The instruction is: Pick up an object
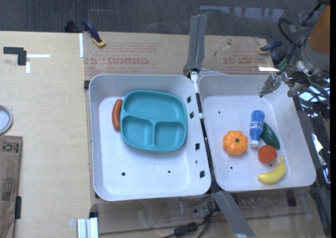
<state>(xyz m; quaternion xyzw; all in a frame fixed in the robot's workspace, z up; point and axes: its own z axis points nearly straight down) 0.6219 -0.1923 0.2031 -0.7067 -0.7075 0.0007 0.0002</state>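
Observation:
The right bin (226,176) holds an orange pumpkin (235,142), an upright blue bottle (256,127), a dark green vegetable (271,136), a red tomato (267,154) and a yellow banana (273,172), all clustered at its right side. My gripper (270,85) hangs over the far right corner of this bin, well above and behind the bottle, touching none of the objects. The arm's wrist (307,72) reaches in from the right edge.
In the left bin (105,174) sits a teal divided plate (154,120), with an orange sausage (116,114) lying against its left rim. A raised divider (199,121) separates the two bins. Cardboard and clamps lie behind them.

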